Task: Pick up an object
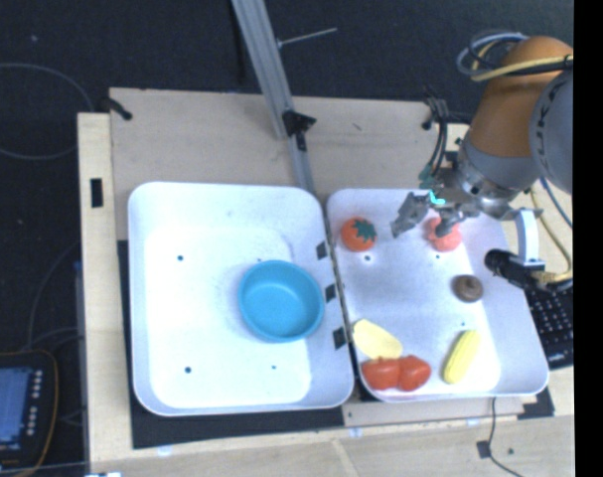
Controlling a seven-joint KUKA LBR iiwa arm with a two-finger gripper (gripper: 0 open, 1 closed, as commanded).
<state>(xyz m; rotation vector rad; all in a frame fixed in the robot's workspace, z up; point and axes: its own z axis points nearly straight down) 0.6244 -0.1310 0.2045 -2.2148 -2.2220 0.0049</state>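
- Two bins sit on the tabletop (202,137); the right bin (510,366) carries the graspable pieces.
- End effector (430,212) hangs spread wide over the back, nothing between its fingers.
- Red object (445,233) lies just beneath, the likely target.
- Tomato (358,234) sits nearby.

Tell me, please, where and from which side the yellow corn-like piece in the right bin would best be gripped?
Probably across the middle of the yellow piece, coming straight down from above. It lies flat and elongated, tilted toward the bin's near right corner, so fingers closing across its narrow width should fit. Bare floor of the right bin shows on both long sides; the red pieces lie apart to its left.
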